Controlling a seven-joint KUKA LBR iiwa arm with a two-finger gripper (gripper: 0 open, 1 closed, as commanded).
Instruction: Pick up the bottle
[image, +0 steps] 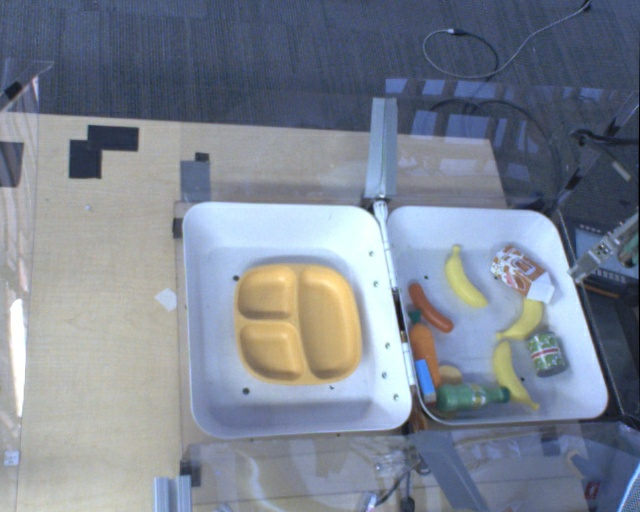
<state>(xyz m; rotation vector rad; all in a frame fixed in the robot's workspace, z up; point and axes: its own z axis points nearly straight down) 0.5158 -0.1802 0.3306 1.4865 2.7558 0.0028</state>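
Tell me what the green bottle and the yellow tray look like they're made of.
The bottle seems to be glossy green plastic, judging by its slight sheen and pale label. The tray looks like matte moulded plastic: even yellow colour, soft rounded compartments. Neither is certain from this distance.

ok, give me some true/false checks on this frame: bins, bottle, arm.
1. The yellow tray sits in the left bin. True.
2. The bottle stands upright. False: it lies on its side near the right bin's front wall.
3. Three bananas lie in the right bin. True.
4. The end effector is over the left bin. False: it is at the right bin's right edge.
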